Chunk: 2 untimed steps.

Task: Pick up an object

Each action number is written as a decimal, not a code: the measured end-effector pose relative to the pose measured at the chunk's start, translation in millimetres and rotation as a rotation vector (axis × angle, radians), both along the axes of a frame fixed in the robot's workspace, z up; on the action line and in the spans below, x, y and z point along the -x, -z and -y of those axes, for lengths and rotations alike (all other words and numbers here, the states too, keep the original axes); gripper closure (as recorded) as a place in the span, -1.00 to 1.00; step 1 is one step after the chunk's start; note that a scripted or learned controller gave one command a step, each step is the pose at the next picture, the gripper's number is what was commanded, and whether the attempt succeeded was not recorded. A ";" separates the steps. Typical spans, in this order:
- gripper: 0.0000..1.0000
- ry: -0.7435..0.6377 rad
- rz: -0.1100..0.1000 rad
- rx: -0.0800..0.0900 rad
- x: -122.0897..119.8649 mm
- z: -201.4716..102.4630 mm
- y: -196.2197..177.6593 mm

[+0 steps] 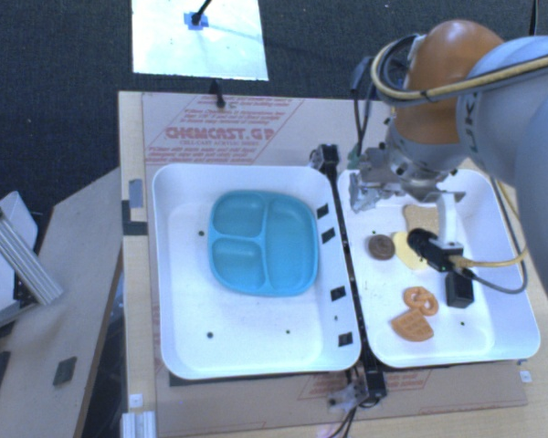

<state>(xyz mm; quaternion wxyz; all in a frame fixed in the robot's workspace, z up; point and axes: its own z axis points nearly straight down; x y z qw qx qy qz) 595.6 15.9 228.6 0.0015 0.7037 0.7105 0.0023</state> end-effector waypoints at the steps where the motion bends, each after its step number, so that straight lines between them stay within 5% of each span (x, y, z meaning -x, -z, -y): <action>1: 1.00 0.000 0.000 -0.001 -26.4 -47.2 -9.1; 2: 1.00 0.001 -0.002 0.000 -57.1 -85.8 9.8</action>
